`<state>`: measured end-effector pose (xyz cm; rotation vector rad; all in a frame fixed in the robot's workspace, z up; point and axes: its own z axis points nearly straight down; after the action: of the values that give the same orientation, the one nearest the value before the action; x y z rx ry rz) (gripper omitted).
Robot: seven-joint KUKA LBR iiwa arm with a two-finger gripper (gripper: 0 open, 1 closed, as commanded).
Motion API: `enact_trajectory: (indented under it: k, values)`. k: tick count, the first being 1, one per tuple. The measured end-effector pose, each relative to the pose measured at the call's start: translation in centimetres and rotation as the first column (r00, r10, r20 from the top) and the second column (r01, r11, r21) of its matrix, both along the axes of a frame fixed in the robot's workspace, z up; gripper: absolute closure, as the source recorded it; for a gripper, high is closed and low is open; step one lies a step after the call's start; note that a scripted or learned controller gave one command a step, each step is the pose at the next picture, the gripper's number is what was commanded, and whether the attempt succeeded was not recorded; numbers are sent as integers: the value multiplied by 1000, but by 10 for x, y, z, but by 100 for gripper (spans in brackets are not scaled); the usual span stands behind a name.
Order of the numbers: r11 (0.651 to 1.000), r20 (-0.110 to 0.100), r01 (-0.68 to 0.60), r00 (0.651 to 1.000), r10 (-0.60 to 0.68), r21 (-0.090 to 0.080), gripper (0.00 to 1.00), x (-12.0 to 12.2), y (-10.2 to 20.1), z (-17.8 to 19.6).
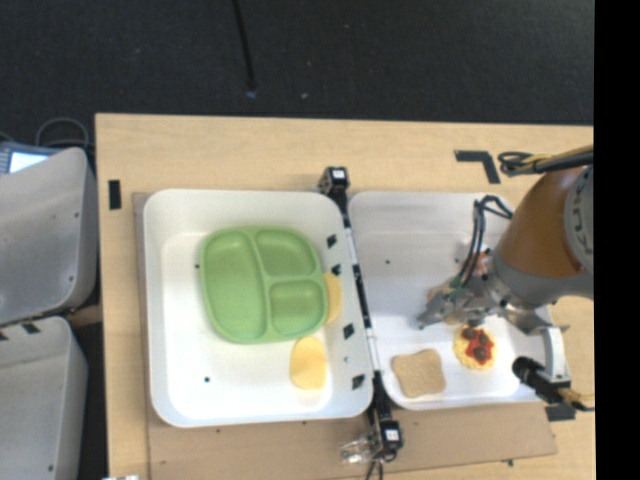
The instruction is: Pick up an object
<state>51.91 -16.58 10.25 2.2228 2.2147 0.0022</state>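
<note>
**Two Bins, Five Items, One Arm Low in the Right Bin**

Nearest the camera, the right bin (400, 230) holds two things along its front wall: one tan slice of toy bread (419, 373) and, just beside it, one small yellow pizza piece with red topping (475, 349). Directly above them the gripper (452, 306) hangs low over the bin floor; whether its fingers are spread or closed I cannot tell, perhaps because cables blur them. Left of the divider, the left bin (170, 388) contains three items: one yellow oval piece (308, 362) at the front, one green three-compartment tray (264, 283) behind it, and one yellow sliver (334, 295) touching the tray's right edge.
</note>
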Motion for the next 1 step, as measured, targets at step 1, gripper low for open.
enact_trajectory:
  k: [1]
  values:
    - [1000, 3, 6, 1000, -6, 0, 100, 1, -1, 10]
